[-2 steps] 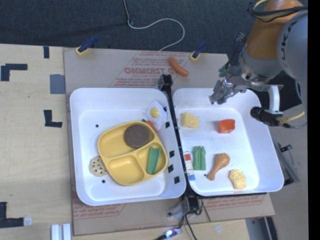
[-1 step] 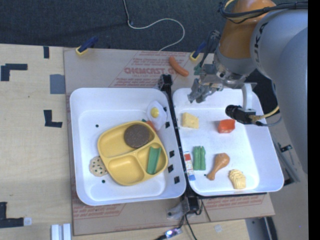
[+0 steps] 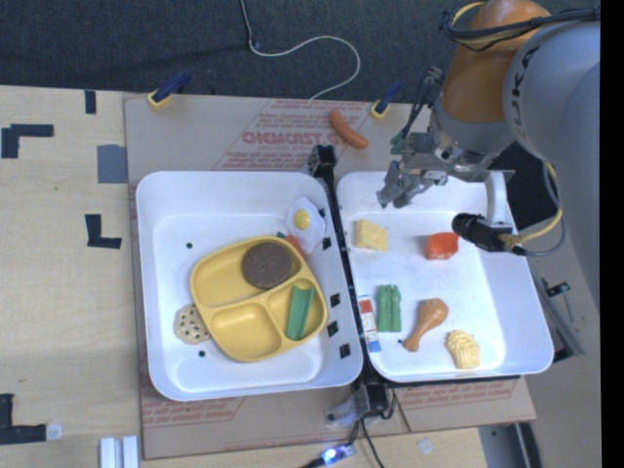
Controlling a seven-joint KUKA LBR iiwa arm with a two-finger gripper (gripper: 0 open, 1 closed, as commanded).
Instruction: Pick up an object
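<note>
My gripper hangs over the far left part of the right bin, its fingers close together with nothing seen between them. Just below it lies a yellow cheese wedge. A red tomato piece sits to the right of the cheese. Nearer the front are a green bean bundle, a chicken drumstick and a yellow corn piece.
The left bin holds a yellow divided plate with a brown patty and a green pickle, a fried egg and a cookie. A hot dog lies on the cardboard behind the bins.
</note>
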